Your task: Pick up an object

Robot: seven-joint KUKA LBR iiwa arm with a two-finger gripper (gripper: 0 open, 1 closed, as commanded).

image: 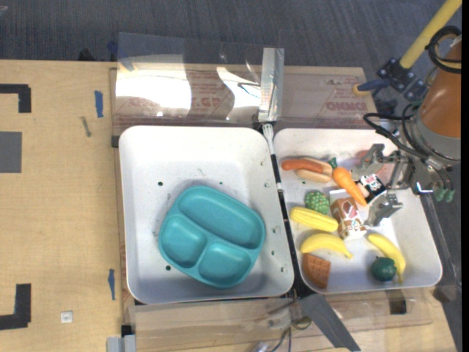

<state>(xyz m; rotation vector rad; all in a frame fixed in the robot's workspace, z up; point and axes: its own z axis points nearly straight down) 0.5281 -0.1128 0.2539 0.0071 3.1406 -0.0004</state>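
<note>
Your gripper [387, 189] looks spread, holding nothing. Grab the light, hard, slippery orange plastic carrot [349, 185] just beside it, mid-body.

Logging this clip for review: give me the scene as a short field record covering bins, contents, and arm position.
left bin: holds a teal divided plate
right bin: toy food, including hot dog, carrot, corn, two bananas, waffle
end effector: low over the right bin's right side, beside the carrot
held object: none seen between the fingers
task status: pick not yet done
</note>
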